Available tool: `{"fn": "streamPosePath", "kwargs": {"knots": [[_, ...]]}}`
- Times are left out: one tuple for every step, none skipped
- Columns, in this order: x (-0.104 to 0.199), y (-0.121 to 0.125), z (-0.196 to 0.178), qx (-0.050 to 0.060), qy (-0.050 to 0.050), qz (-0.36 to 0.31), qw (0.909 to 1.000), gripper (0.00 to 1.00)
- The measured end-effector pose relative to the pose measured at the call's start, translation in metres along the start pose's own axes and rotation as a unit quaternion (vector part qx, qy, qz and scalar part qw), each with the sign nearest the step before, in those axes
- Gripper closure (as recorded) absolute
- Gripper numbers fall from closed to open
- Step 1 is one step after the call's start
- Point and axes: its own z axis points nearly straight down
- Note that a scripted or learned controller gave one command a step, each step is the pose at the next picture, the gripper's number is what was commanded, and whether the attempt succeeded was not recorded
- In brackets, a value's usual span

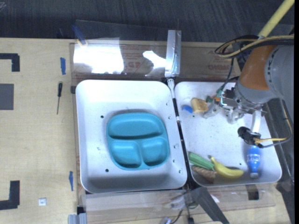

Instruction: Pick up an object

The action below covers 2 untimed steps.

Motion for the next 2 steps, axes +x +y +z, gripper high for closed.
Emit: {"fn": "streamPosePath", "kwargs": {"knots": [[0.048, 0.041, 0.005, 0.011, -0.003, -0.030, 0.9995, 0.00], [0.038, 0.046, 0.007, 0.010, 0.000, -0.036, 0.9993, 0.00]]}}
